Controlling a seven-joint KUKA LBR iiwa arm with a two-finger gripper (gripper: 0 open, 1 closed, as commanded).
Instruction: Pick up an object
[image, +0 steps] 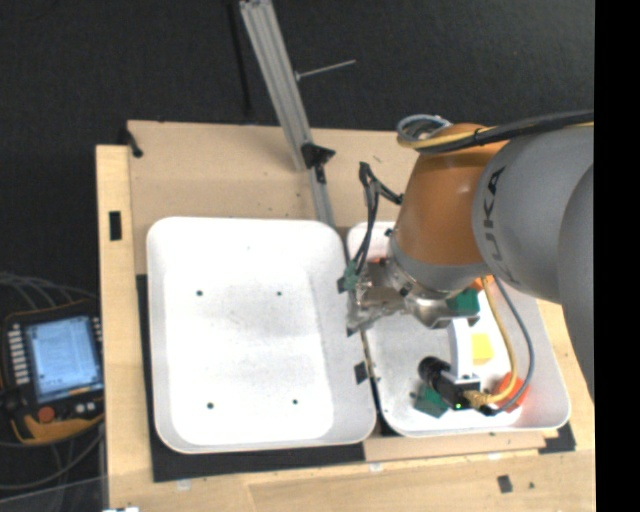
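The grey arm with its orange band (445, 215) hangs over the right bin (400, 425), covering most of that bin's far half. My gripper (390, 300) sits low under the wrist, near the bin's left wall. Several small objects lie in the near part of the right bin: a green piece (432, 403), a black piece (435, 372), a white block with a yellow face (474, 350) and an orange piece (508, 388). A second green piece (463, 301) peeks out beside the wrist. Nothing can be seen held by the gripper.
The left bin (245, 330) lies beside the right one, with their rims meeting near the gripper. A slanted metal rail (285, 90) rises behind the bins. A handheld pendant with a lit screen (55, 360) rests off the bench at left.
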